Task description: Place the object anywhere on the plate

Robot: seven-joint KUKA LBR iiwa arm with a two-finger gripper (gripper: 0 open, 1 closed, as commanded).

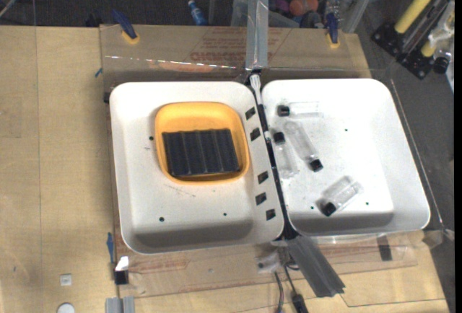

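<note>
Clear vial (339, 195) in the right bin (375, 124) looks light, stiff, slick; I'd pinch its middle, then head for the plate (167, 117).

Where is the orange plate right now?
In the camera view, the orange plate sits in the left white bin, slightly above its centre, with a dark ribbed block lying on it, close to the divider between the bins.

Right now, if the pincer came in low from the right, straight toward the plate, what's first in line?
Probably the right bin's outer wall; clearing that, the clear black-capped tube, then the divider between the bins, before the yellow plate. Depth is unclear.
</note>
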